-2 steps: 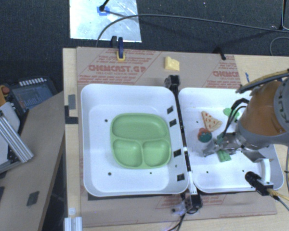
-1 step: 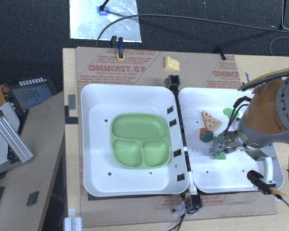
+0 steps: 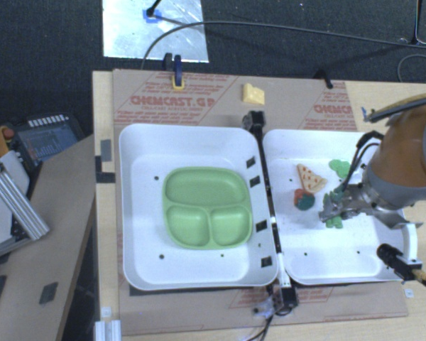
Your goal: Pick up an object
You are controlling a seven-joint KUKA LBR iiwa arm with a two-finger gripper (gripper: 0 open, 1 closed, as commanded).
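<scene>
The right bin point(image 3: 319, 265) holds several small toys. A pizza-slice piece point(image 3: 311, 178) lies near its middle, with a small red and teal piece point(image 3: 304, 200) just below it. A green leafy piece point(image 3: 339, 166) lies further right. My gripper point(image 3: 335, 209) reaches down into this bin from the right, low over another green piece point(image 3: 334, 222) that pokes out under its tip. The grey wrist hides whether that piece is between the fingers.
The left bin point(image 3: 138, 190) holds a green divided plate point(image 3: 204, 207). A yellow wedge point(image 3: 253, 94) lies on the cardboard behind the bins. A black divider clip strip point(image 3: 259, 183) runs between the bins. Cables cross the dark floor at the back.
</scene>
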